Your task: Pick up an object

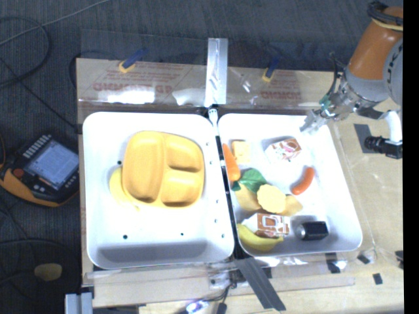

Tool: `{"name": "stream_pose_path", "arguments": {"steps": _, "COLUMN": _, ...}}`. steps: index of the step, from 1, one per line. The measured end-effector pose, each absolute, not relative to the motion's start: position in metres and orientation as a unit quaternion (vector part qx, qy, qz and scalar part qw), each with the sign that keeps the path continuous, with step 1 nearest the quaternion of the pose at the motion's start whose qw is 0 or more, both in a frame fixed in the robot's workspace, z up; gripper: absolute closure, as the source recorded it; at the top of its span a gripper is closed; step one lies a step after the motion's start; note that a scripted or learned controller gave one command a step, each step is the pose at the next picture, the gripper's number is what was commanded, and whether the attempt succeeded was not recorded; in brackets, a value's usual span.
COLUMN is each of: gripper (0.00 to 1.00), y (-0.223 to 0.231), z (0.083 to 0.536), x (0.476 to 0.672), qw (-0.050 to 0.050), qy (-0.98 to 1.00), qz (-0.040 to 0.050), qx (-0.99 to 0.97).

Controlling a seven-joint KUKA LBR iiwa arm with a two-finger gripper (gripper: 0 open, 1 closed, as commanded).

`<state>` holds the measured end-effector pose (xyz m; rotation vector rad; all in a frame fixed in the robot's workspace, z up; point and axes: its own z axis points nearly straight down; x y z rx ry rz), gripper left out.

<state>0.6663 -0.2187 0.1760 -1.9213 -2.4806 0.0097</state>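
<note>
Over the top right corner of the right bin (347, 195) we find the gripper (313, 123), carried by the grey arm with its orange band (374, 44) reaching in from the right. It hangs above the rim, apart from every object below. We cannot tell how far its hand is opened, and we see nothing held in it.

Right bin, contents as we note them: a small white packet with red print (283, 149) near the top, closest to the gripper. A red sausage (302, 180) lies tilted just below and to the right of it. Along the left wall an orange carrot (231, 163) stands lengthwise, with a pale yellow block (241, 150) just beside it. Mid-bin, a green leafy piece (250, 178) touches a yellow potato-like lump (271, 199). At the bottom, a banana (256, 241) lies under a small brown-and-white carton (272, 224); a black cylinder (312, 229) sits just right of the carton.

Left bin (98, 234): a yellow compartment tray (162, 169), upside down, near the middle.
</note>
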Motion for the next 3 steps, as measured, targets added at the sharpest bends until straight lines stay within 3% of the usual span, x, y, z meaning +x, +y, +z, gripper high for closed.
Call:
{"name": "stream_pose_path", "arguments": {"steps": 1, "gripper": 0.0, "y": -0.167, "z": 0.114, "x": 0.667, "qw": 0.003, "qy": -0.79, "qz": 0.0016, "qx": -0.613}}
{"name": "stream_pose_path", "arguments": {"steps": 2, "gripper": 0.0, "y": -0.179, "z": 0.09, "x": 0.632, "qw": -0.006, "qy": -0.826, "qz": -0.0032, "qx": -0.564}}
{"name": "stream_pose_path", "arguments": {"steps": 3, "gripper": 1.0, "y": -0.178, "z": 0.096, "x": 0.632, "qw": -0.003, "qy": -0.826, "qz": -0.004, "qx": -0.564}}
